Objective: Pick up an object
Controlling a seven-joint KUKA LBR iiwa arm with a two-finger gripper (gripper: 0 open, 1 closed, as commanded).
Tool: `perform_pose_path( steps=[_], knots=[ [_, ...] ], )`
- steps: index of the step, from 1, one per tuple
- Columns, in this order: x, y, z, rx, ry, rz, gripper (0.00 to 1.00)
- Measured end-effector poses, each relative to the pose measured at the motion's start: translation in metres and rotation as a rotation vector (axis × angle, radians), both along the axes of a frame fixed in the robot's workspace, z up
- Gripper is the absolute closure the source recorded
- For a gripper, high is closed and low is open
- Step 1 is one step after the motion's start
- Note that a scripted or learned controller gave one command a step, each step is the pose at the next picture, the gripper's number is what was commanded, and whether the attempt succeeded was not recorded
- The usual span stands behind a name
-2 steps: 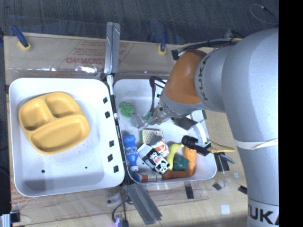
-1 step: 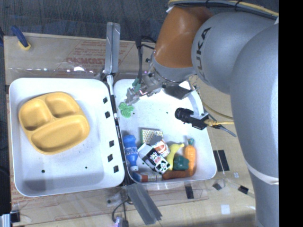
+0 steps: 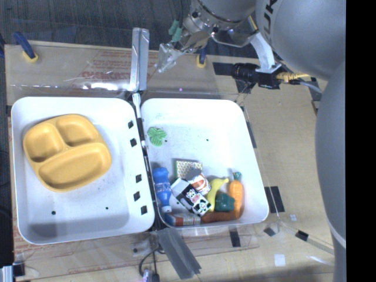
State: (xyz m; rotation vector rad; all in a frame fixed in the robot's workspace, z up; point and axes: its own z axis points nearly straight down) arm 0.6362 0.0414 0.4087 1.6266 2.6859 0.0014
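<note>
The grey arm [image 3: 305, 28] fills the upper right, its wrist raised above the far edge of the desk [image 3: 282, 157], beyond both bins, which suggests it is parked clear so the camera sees everything. The left bin [image 3: 35, 228] carries a yellow divided plate [image 3: 67, 151], lying flat and well apart from the rest. The right bin [image 3: 235, 116] holds the likely targets, crowded into its near corner: a blue bottle [image 3: 162, 188], a carrot [image 3: 235, 195], a banana [image 3: 216, 185], a black-and-white carton [image 3: 195, 197], with a green leaf [image 3: 157, 135] alone nearer the divider. The gripper [image 3: 167, 54] hangs high, carrying nothing; I cannot tell how wide it stands.
</note>
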Motion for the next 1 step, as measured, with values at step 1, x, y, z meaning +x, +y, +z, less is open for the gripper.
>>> perform_pose_path(
  steps=[1],
  knots=[
    [-0.0001,0.0003,-0.0006,0.0,0.001,0.001,0.0]
  ],
)
